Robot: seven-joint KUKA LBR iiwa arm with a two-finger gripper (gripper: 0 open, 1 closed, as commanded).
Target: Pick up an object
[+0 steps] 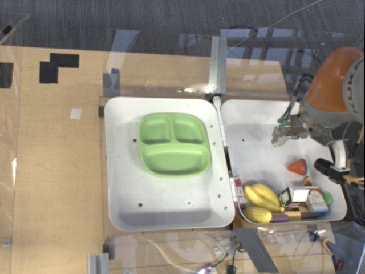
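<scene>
The gripper (283, 133) hangs over the bare floor of the right bin (251, 124), near its far right side, and whether it is spread or pressed together cannot be told from this slanted look down; nothing shows between its tips. Just below and right of it lies a small orange cone-shaped piece (297, 166), apart from the tips. Further toward the near edge, below the gripper, sit two yellow bananas (261, 195) side by side, and right of them a little carton (314, 200) among other small items crowded along the near wall. Well to the gripper's left, in the left bin (122, 153), rests a green divided plate (173, 143).
</scene>
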